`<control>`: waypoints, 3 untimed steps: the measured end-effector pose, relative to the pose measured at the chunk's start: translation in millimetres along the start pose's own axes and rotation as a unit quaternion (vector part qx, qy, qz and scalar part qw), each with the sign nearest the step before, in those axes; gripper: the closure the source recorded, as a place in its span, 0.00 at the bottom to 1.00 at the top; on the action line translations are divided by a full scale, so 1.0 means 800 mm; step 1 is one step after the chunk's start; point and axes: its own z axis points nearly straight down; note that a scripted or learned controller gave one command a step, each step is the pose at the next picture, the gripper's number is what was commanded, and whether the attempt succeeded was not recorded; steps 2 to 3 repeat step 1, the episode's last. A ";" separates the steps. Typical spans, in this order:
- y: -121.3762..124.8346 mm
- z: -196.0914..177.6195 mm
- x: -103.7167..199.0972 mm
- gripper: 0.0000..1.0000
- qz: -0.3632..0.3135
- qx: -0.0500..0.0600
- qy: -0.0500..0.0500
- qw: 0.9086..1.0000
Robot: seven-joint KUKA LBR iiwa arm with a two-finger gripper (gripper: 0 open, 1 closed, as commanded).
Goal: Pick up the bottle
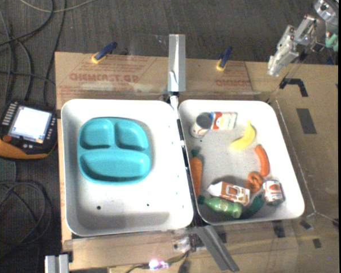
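Your end effector (284,53) hangs at the upper right of the view, above the bare surface (312,124) beyond the far right corner of the right bin (288,152), and well apart from anything it could grasp. I cannot tell from this slant whether it is open or closed; nothing shows in it.

The bottle (221,205) is what looks like the green one lying on its side at the near edge of the right bin, though it is small and partly covered here. From the end effector it lies down and to the left in the view, across the whole depth of the bin. Its long axis runs nearly left to right along the near wall, tilting slightly downward toward the right.

Mind its neighbours: a small carton (234,191) rests against its upper side, and a carrot (196,172) lies just beside its left end. A can (273,190) sits near its right end. You will likely need to come straight down with the grasp set across that axis.
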 end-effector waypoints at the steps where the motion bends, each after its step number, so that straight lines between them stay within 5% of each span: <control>1: -0.007 0.013 0.016 1.00 0.056 -0.001 0.003 0.998; 3: -0.007 0.013 0.016 1.00 0.056 -0.001 0.003 0.998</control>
